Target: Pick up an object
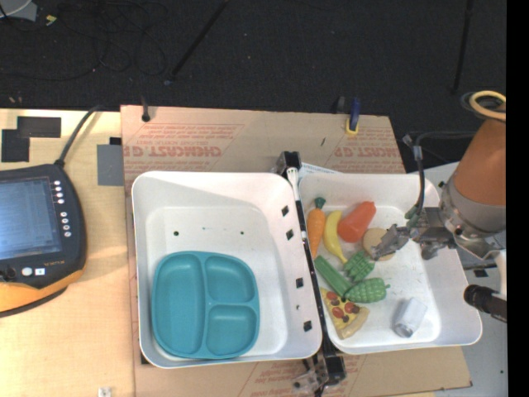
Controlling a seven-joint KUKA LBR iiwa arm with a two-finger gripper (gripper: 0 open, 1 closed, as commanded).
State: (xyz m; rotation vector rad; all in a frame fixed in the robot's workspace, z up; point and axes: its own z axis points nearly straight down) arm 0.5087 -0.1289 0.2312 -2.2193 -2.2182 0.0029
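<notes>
The right bin (446, 325) holds several toy foods: an orange carrot (315, 226), a yellow banana (332, 234), a red pepper (357, 220), a green cucumber (331, 275), two knobbly green pieces (365, 289), a pizza slice (345, 314) and a grey can (407, 316). My gripper (388, 244) hangs low over the middle of this bin, reaching in from the right. It sits just right of a tan round piece (375, 240) and above the upper green piece (359, 265). Nothing is visibly lifted.
The left bin (207, 197) holds a teal divided plate (206, 304). A black divider (302, 255) runs between the bins. A tablet-like pendant (33, 222) lies on the bench at the far left. Cardboard (248, 143) sits under both bins.
</notes>
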